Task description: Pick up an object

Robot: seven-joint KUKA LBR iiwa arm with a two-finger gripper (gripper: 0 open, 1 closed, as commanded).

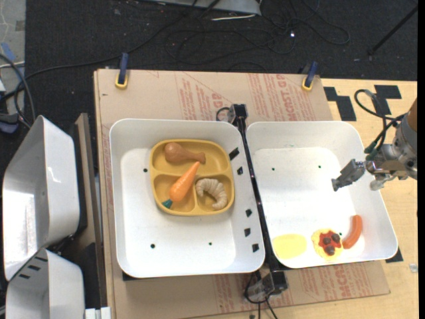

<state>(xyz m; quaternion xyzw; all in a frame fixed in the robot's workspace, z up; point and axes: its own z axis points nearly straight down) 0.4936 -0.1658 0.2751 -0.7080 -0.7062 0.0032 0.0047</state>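
My gripper (362, 180) hangs over the right side of the right bin (299, 138), at the end of the arm reaching in from the right. Its fingers stand open, with one dark finger (346, 176) pointing left and nothing between them. Below it, near the bin's front right corner, lie an orange sausage (353, 231), a small red pizza slice (327, 241) and a flat yellow disc (289, 245). None of them touches the gripper.
The left bin (133, 231) holds a yellow divided plate (158, 157) with a drumstick (184, 153), a carrot (184, 182) and a pale shrimp (212, 191). A black divider (251, 191) runs between the bins. White tubs (36, 185) stand to the left of the bench.
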